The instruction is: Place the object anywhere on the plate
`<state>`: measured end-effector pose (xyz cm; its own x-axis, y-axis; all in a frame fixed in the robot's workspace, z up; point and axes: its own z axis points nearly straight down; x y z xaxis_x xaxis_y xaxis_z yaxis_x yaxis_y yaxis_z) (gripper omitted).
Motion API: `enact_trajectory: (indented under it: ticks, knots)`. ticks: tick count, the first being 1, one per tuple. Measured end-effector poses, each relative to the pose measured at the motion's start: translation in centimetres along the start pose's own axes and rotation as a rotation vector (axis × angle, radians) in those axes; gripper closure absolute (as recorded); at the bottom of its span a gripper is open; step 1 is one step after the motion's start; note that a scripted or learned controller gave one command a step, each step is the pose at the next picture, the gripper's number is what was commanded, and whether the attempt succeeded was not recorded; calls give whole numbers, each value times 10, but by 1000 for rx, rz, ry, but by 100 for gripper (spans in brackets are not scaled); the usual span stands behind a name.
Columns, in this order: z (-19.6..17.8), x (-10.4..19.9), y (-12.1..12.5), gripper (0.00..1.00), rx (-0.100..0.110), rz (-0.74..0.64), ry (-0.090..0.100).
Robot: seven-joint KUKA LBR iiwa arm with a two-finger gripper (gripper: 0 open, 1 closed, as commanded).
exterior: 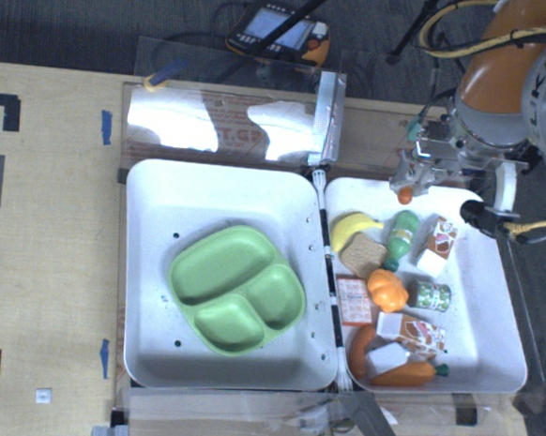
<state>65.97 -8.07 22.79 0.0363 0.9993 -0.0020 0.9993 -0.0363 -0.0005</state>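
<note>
Plate: we see the green divided plate [236,288] in the left bin [153,193], center-left of frame, nothing on it.
Gripper: gripper [417,181] at upper right, above right bin's [501,315] top edge.
Objects: banana [352,228], green bottle [402,236], orange [387,290], carrot [402,373], cartons, all w/in right bin.
</note>
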Motion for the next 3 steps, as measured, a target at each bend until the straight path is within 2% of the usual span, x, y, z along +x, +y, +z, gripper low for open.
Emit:
enact_trajectory:
  ticks: [1, 2, 3]
  knots:
    - [43, 81, -7, 100, 4, 259, 2]
    - [43, 119, -68, 100, 1, 220, 3]
    - [44, 155, -130, 100, 3, 92, 2]
